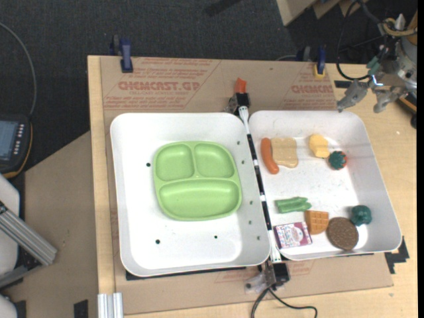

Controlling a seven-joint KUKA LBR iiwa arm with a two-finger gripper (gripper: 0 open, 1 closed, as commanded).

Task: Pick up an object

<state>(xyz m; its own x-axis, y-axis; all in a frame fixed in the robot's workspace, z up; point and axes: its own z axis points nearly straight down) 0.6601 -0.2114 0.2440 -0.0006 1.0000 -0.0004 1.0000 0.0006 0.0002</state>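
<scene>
Overhead, the hand (pixel 368 95) hangs open, holding nothing, beyond the right bin (pixel 381 177); toy foods lie inside.

The pincer (pixel 366 97) is grey metal with two slender fingers and cabling.

A robotics lab: a clamped cardboard-covered tabletop (pixel 199 78) at centre frame, loose black cables (pixel 26 58) on dark carpet at left, aluminium framing (pixel 26 237) lower left.
</scene>
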